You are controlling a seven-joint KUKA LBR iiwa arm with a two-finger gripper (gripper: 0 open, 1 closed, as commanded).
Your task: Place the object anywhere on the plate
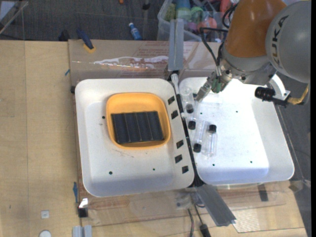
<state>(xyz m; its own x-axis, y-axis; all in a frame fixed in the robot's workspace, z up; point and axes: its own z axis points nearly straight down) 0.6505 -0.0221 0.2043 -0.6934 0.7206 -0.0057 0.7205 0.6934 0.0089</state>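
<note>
1. The clear vial point(211, 138) lies flat in the right bin point(256, 147), well apart from the yellow plate point(138, 101)
2. It is judged light, stiff, slippery; grasp across mid-body
3. The gripper point(203, 90) hovers beyond; its opening cannot be told

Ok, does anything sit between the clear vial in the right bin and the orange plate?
Yes. The bins' joined rims, with black tabs, run between clear vial and orange plate, small vials lie along that seam, and a dark ridged block covers most of the plate's floor.
</note>
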